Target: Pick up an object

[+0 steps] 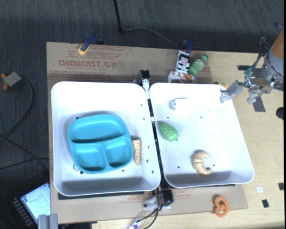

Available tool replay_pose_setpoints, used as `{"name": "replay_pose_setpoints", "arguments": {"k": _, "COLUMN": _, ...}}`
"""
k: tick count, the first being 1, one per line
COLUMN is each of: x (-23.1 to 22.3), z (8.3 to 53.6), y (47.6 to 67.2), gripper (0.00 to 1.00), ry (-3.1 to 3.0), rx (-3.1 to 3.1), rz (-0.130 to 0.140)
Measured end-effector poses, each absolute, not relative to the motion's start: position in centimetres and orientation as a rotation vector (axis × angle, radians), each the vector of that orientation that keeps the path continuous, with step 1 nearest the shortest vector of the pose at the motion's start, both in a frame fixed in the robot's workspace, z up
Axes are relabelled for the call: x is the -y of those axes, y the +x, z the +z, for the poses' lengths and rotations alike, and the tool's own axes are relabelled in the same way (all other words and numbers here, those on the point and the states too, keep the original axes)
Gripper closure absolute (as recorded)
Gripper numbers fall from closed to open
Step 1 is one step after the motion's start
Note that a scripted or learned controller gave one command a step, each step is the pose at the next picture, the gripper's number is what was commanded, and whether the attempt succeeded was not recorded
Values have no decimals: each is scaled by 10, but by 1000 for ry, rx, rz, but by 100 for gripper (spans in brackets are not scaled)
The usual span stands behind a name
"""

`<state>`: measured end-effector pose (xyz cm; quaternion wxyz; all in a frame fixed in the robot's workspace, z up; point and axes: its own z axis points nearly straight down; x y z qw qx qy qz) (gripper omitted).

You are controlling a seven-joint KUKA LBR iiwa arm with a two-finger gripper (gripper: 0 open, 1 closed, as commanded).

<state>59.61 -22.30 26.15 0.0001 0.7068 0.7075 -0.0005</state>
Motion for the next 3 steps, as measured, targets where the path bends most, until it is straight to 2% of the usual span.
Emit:
{"name": "replay_pose_setpoints", "arguments": {"k": 1, "x": 223, "z": 262, "y": 596, "gripper": 0, "ry": 2220, "rx": -2222, "rz": -2}}
{"name": "replay_pose_setpoints", "arguments": {"k": 2, "x": 209, "z": 229, "y": 555, "gripper": 0, "ry": 2223, "rx": -2221, "rz": -3}}
{"name": "replay_pose_setpoints", "arguments": {"k": 3, "x": 224, "z": 239, "y": 560, "gripper": 0, "ry": 2220, "rx": -2222, "rz": -1}}
